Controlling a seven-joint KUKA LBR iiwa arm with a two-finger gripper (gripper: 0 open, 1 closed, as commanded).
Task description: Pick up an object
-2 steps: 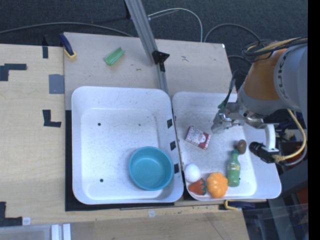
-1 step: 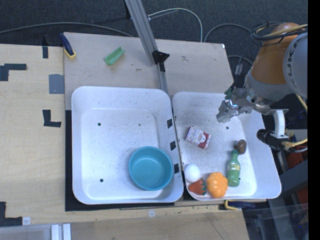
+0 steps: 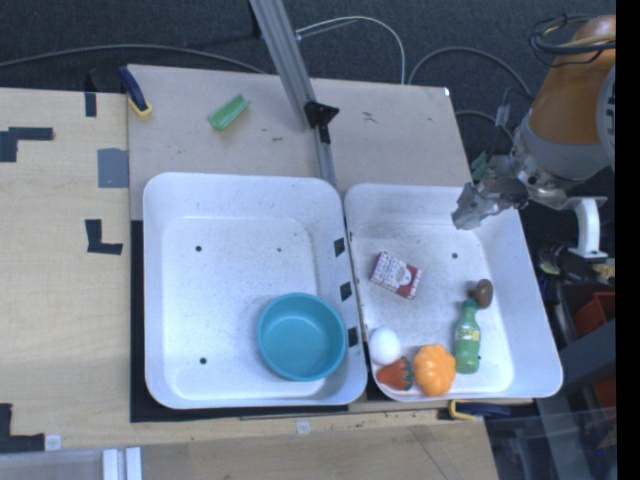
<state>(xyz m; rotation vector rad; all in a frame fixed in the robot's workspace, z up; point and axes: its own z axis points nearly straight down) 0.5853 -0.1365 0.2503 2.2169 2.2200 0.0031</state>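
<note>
My gripper (image 3: pixel 470 214) hangs over the far right corner of the right bin (image 3: pixel 440 218), with nothing seen between its fingers. In that bin lie a small red and white box (image 3: pixel 396 275) near the middle, a brown round object (image 3: pixel 483 292) by the right wall, and a green bottle (image 3: pixel 467 338) below it. Along the near edge sit an orange pumpkin (image 3: pixel 434 369), a red fruit (image 3: pixel 395 374) and a white egg (image 3: pixel 384 345). A blue bowl (image 3: pixel 301 336) rests in the left bin (image 3: pixel 200 218) at its near right corner.
A grey pole (image 3: pixel 290 58) slants across the bench behind the bins, ending at a black clamp (image 3: pixel 321 115). A green block (image 3: pixel 228 112) and a blue and yellow clip (image 3: pixel 134 90) lie on the board behind the left bin. Cables run across the dark floor at the back.
</note>
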